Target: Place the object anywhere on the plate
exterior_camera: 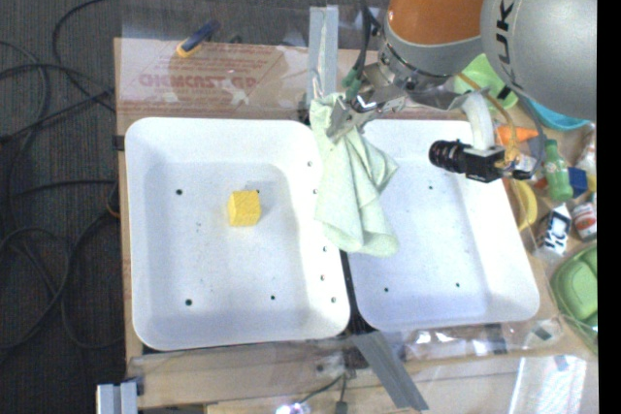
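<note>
Arm (485, 5) reaches in from the right, orange band up top, grey wrist over the back edge of the right bin (485, 296). Gripper (342, 116) sits at the seam btwn the two bins, near their far edge, fingers pinched together on the top of a pale green cloth (357, 194) — cloth hangs down from the fingers, bunched at the top and spreading lower, draped over the inner rim of the right bin w/ its bottom end on that bin's floor.

Left bin (175, 305) holds a small yellow block (245, 207), roughly mid-floor, well apart from the cloth and gripper.

A black cylindrical part (464, 159) juts over the right bin beside the wrist. Clutter of coloured items (558, 179) lies past the right bin's right edge — too jumbled to name. Can't make out a plate anywhere.
</note>
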Controlling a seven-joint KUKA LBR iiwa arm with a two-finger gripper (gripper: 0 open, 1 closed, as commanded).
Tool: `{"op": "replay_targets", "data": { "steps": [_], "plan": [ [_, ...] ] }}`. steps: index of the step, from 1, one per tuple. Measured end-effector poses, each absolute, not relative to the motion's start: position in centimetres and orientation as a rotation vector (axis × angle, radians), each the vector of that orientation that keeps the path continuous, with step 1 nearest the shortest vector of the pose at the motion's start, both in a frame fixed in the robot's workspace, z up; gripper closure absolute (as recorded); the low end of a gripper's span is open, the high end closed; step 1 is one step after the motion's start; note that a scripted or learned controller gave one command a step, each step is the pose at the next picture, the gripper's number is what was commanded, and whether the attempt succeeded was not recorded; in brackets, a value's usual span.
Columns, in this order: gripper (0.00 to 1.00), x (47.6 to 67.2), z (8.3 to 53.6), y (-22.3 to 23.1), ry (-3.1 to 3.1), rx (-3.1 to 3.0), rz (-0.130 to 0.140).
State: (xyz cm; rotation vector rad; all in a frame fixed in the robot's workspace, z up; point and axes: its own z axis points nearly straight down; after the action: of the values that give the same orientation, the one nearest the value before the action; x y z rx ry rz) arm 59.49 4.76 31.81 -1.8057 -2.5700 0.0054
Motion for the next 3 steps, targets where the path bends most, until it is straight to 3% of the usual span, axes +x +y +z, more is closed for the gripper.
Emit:
{"op": "replay_targets", "data": {
  "steps": [1, 2, 3],
  "plan": [
    [1.0, 62.7, 34.3, 3.4, -2.089, -2.348, 0.008],
    [1.0, 58.9, 35.6, 5.6, -1.936, -2.474, 0.008],
    [1.0, 55.7, 36.6, 10.8, -1.658, -2.669, 0.008]
  ]
}}
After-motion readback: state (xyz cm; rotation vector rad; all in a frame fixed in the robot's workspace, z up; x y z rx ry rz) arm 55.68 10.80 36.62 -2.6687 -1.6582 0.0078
